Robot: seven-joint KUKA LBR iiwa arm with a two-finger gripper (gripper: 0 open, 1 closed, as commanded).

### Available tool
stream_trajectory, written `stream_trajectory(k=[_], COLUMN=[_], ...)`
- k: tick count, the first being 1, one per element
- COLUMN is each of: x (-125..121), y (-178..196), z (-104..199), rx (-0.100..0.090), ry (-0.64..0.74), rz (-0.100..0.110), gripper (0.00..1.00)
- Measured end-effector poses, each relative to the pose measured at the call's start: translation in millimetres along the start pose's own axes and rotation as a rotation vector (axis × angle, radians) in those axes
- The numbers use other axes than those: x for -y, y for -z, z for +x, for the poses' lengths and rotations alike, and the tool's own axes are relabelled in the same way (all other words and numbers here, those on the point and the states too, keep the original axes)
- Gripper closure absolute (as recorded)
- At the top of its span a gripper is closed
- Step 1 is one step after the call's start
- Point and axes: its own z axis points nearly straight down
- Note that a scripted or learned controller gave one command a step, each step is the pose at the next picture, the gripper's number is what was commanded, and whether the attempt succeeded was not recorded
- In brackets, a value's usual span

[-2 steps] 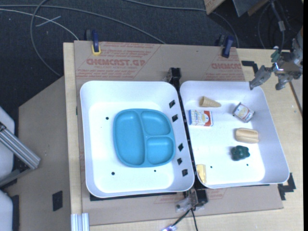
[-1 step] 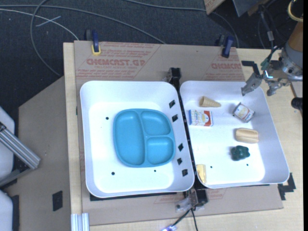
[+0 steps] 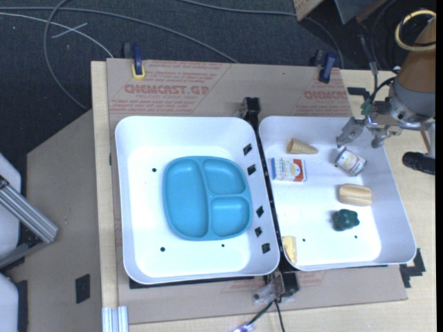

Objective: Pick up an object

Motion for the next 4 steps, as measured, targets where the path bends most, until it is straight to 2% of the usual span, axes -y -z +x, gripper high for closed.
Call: stream_trajectory(k=[1, 2, 4], x=[-10.0, -10.9, -4.0], y=[-48.3, -34.0, 92.3], z=[-1.5, -2.1, 5.4], rx=[-0.003, 0.001, 0.004], ry=[0.001, 0.002, -0.001], rz=[-0.002, -0.007, -0.012], gripper=[0.00, 1.00, 1.00])
